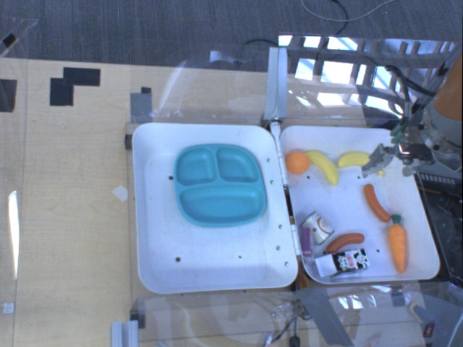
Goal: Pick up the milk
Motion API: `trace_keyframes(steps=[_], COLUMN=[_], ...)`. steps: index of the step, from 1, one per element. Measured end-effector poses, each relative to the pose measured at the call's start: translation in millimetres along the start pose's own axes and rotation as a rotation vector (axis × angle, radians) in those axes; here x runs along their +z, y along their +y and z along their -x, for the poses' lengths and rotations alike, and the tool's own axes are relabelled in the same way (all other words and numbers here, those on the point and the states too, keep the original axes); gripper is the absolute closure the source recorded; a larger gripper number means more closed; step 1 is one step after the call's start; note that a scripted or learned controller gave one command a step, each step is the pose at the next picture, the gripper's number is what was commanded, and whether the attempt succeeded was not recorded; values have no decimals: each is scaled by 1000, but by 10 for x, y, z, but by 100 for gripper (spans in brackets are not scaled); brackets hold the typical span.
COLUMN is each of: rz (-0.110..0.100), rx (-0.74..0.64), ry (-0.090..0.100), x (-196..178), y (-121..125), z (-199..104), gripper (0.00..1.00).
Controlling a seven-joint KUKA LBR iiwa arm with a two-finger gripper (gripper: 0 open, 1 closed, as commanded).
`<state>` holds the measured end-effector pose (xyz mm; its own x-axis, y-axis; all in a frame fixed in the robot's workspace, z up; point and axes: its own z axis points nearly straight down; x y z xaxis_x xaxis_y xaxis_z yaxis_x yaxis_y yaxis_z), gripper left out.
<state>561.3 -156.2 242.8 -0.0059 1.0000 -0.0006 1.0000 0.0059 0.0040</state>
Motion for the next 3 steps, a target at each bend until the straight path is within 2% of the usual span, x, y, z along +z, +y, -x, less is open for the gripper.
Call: trace_keyframes(steps=[1,2,3], rz=[-2,4,2], rx=[-87,-142,-54], ry=[1,-1,0], x=[878,1331,569], y=[-685,-411,-482], z=[-641,-689,-927], gripper=[0,0,0])
